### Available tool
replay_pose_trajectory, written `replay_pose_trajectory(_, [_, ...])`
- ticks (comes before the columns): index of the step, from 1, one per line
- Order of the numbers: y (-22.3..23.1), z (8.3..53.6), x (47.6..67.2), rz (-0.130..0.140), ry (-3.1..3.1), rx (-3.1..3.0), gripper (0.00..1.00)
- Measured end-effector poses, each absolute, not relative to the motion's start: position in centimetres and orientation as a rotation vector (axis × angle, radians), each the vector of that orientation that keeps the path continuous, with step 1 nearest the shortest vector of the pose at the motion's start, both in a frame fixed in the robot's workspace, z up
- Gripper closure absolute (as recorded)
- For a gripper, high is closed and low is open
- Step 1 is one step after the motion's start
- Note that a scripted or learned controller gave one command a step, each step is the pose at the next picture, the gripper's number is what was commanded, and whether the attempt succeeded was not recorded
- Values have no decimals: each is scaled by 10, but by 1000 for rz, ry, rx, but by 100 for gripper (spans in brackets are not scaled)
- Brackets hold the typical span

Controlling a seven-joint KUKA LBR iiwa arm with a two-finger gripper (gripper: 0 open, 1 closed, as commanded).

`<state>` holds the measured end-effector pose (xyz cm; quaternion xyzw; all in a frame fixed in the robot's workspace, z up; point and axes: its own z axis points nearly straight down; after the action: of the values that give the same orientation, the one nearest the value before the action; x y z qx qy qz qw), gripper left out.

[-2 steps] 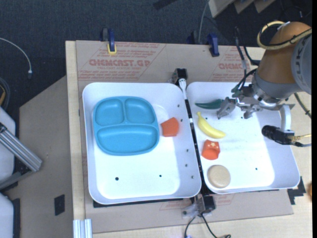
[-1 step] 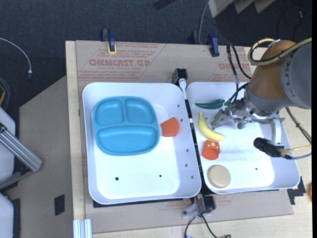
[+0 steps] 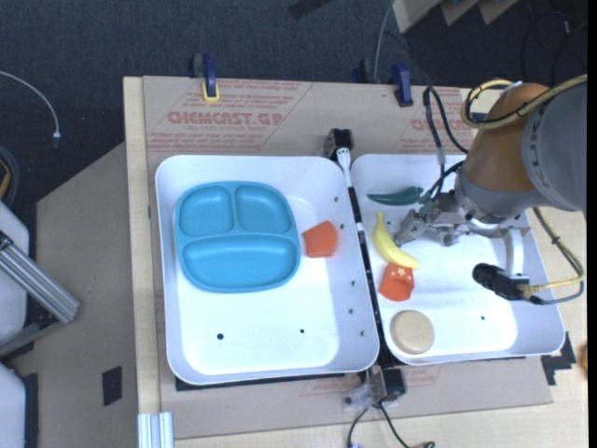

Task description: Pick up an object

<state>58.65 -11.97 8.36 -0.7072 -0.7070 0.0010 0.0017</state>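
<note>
Dark blue carpeted floor point(image 3: 140, 26) surrounds the brown printed board counter point(image 3: 280, 110); blue clamps point(image 3: 207, 71) sit at twelve o'clock.

This is a robotics lab or test cell, not a home. A plywood bench point(image 3: 280, 119) printed with a supplier's name is held by blue clamps point(image 3: 208, 75) at its far edge and stands on dark carpet point(image 3: 140, 17). Loose cables point(image 3: 438, 129) trail across its right side, an aluminium extrusion point(image 3: 37, 278) lies at the left, and toy food such as a plastic banana point(image 3: 390, 244) serves as test objects.
</note>
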Motion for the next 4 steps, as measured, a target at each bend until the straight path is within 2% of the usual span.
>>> replay_pose_trajectory(1, [-120,95,587,-1,-2220,-2223,100])
replay_pose_trajectory(2, [-121,159,588,-4,-2225,-2224,100])
replay_pose_trajectory(4, [-127,258,594,-6,-2228,-2225,100])
